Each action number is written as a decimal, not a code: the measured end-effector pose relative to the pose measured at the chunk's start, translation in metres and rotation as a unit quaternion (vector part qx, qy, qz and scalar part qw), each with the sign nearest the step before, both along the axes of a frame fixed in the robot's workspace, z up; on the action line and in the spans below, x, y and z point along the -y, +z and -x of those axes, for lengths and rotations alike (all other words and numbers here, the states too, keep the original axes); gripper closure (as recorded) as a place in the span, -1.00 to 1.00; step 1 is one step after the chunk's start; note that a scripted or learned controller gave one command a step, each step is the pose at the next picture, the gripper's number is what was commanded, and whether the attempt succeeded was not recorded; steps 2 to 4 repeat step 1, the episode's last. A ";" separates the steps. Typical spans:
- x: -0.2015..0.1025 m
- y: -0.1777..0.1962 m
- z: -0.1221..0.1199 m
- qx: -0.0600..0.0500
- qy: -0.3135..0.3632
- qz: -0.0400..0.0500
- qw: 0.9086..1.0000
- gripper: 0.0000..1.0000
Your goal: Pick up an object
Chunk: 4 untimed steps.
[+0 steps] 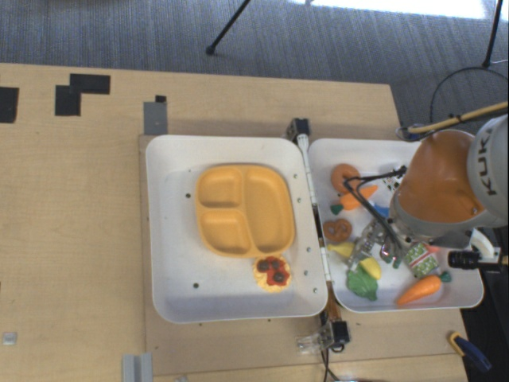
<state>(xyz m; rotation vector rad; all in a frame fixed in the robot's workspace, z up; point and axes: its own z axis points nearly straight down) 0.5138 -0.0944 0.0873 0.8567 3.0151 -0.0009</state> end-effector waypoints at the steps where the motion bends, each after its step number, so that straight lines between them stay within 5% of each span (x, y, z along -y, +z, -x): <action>1: -0.056 0.145 -0.019 0.000 -0.190 -0.003 0.982 1.00; 4: -0.056 0.145 -0.019 0.000 -0.190 -0.003 0.982 1.00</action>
